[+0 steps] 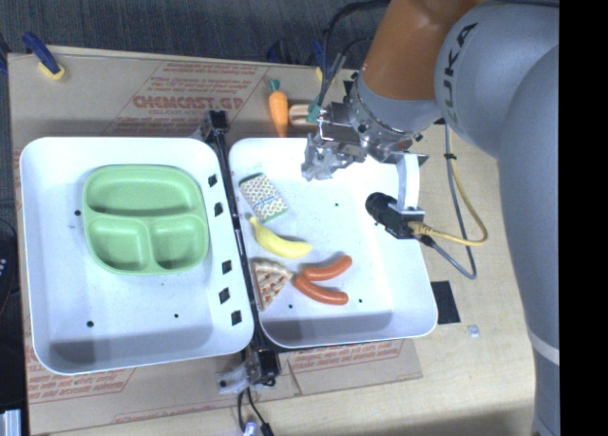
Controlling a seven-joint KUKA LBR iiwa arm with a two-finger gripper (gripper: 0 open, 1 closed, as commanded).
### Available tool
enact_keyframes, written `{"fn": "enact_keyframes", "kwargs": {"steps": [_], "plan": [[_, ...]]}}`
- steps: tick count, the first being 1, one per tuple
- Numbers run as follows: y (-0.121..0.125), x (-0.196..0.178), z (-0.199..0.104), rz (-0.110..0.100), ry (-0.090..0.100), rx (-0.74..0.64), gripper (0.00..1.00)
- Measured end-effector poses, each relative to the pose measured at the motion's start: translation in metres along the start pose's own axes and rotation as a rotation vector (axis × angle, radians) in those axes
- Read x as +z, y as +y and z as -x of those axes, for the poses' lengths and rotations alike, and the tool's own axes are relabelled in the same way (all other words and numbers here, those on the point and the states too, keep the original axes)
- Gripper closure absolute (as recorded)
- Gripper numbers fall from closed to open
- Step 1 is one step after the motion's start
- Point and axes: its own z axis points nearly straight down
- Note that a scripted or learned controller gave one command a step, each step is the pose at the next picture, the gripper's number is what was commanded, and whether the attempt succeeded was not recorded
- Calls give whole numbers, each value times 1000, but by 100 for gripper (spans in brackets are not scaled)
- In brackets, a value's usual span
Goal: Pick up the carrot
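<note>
Carrot [277, 111] sits outside both bins, out on the cardboard sheet [180, 92] just beyond the far edge of the right bin [399, 277], close to that bin's far-left corner, orange body with a little green top pointing away from the bin. Right beside it on the cardboard, a small tan object [299, 115], too blurred to name.

And the gripper [321, 161] is over the far-left part of the right bin, just inside the far rim, near the carrot but apart from it. How wide its fingers stand cannot be told from this angle, and nothing can be seen caught between them. The grey arm [494, 73] with its orange band comes in above the bin's far-right corner.

Down in the right bin, along its left edge: a patterned packet [263, 197], then a yellow banana [279, 241] just nearer, then a waffle-like piece [269, 283] toward the near-left corner. Two red sausages [323, 282] lie beside the waffle piece, near the bin's near edge.

Over in the left bin [57, 311], a green divided tray [146, 217] takes the far half, lying flat.
</note>
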Motion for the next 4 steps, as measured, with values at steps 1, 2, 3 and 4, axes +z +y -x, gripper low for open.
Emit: {"fn": "enact_keyframes", "kwargs": {"steps": [1,2,3,4], "plan": [[-51,60,-48,2,2,-125,100],[-31,22,-4,4,2,128,100],[-14,2,-45,3,4,390,100],[-14,-8,-45,0,3,381,100]]}}
